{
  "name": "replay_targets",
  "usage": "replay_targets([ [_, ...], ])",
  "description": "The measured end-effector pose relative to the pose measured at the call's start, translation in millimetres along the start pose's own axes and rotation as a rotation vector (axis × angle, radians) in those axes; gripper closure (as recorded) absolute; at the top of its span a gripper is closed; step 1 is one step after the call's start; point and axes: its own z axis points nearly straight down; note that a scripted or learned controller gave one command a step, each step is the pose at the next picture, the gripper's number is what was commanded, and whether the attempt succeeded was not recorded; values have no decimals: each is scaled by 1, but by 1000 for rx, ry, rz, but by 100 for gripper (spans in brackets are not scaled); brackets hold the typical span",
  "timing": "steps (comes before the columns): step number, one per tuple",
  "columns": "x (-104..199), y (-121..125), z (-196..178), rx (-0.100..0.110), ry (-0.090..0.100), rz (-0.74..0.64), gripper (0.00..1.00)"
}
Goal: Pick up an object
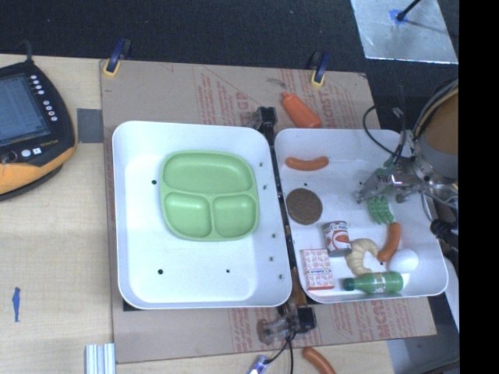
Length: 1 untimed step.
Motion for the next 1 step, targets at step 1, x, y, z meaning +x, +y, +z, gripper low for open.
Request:
replay_targets([
  [1,0,-3,26,2,-1,-3,0],
])
